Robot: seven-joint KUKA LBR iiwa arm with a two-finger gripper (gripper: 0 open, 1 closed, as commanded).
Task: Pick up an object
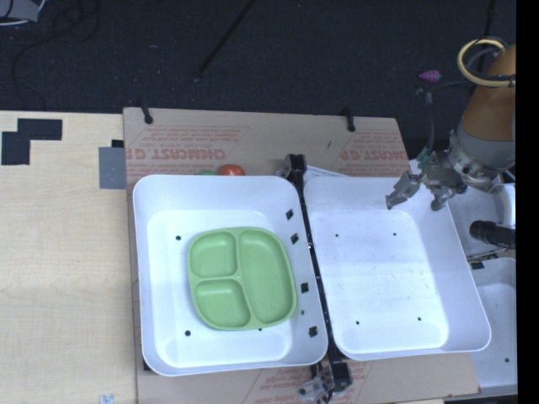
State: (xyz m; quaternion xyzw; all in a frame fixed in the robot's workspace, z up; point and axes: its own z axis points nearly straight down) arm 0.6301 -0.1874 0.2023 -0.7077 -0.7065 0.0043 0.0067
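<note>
Camera view, looking down at a slant: green divided plate (242, 278) lies flat in the left bin (160, 225), roughly centre of its floor, three compartments facing up, one long section on its right side & two smaller ones on the left. Nothing sits on the plate. It's well apart from the gripper.

Gripper (421, 194) hangs over the upper right corner of the right bin (396, 343), near the back rim. Its two fingers are spread apart w/ nothing between them, tips pointing down and left. Above it the grey wrist and the orange band of the arm (487, 112) come in from the right edge; a yellowish cable loop sits at the top of the arm.

Both bins are white, shallow, side by side, touching along a black divider strip (307, 251) w/ clips. They rest on a cardboard sheet (253, 146) w/ red print, upside down from this angle. A small red-orange round item (231, 171) shows just behind the left bin's back rim, partly hidden; can't tell what it is. Light wood bench top (59, 268) lies to the left, w/ dark patches near its top edge.
</note>
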